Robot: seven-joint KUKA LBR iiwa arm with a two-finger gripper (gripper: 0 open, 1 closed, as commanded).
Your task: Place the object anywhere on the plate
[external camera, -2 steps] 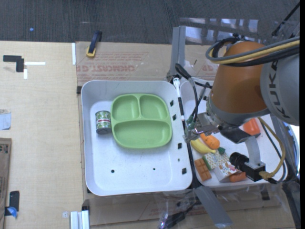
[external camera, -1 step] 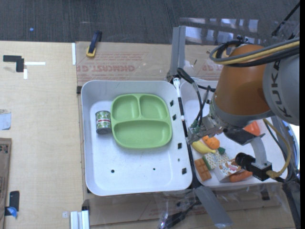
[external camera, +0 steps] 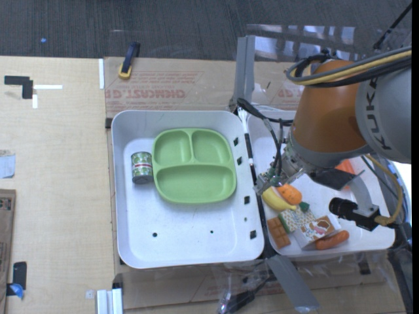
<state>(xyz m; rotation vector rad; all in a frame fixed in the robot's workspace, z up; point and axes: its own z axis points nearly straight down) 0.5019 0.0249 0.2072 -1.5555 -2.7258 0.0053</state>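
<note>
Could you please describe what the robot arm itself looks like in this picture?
The arm is grey, with a broad, rounded orange band above the wrist and dark letters "KU" on the grey casing. Black and yellow cables loop over the top of it, and a black fitting sticks out below.

One fixed camera sits high above the desk [external camera: 52, 175], looking down at a slant on both bins [external camera: 124, 175].
</note>
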